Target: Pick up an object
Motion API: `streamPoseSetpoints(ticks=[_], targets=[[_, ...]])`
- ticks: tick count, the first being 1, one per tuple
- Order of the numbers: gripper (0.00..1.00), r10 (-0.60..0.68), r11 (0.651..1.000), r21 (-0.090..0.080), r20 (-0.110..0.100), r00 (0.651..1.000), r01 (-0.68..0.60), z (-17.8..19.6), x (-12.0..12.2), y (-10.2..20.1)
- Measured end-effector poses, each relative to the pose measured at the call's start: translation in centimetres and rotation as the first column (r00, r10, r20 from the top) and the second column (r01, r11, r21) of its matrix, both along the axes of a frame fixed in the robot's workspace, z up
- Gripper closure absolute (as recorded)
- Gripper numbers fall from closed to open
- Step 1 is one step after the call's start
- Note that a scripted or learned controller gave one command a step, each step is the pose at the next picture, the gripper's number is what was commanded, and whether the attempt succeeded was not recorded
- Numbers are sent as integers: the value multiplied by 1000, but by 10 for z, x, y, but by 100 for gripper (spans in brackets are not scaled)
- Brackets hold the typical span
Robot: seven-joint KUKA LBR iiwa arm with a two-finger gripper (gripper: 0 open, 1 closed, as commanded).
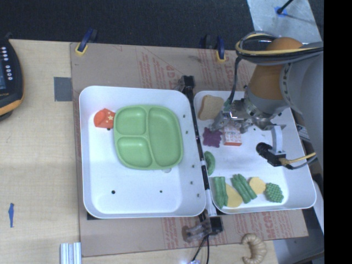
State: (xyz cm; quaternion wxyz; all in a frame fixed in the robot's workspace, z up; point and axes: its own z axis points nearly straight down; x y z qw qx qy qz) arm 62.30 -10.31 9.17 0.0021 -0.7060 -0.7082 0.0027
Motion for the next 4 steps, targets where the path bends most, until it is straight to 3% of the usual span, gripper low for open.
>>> streamPoseSetpoints(ticks=[1, 2, 3, 4], targets=[[100, 1, 1000, -1, 2, 1000, -1, 11, 2, -1], [100, 8, 1000, 4, 9, 1000, -8, 106, -35, 73], [100, 8, 1000, 3, -1, 1000, -8, 120, -93, 122], [100, 10, 1000, 0, 2, 1000, -10, 130, -110, 192]])
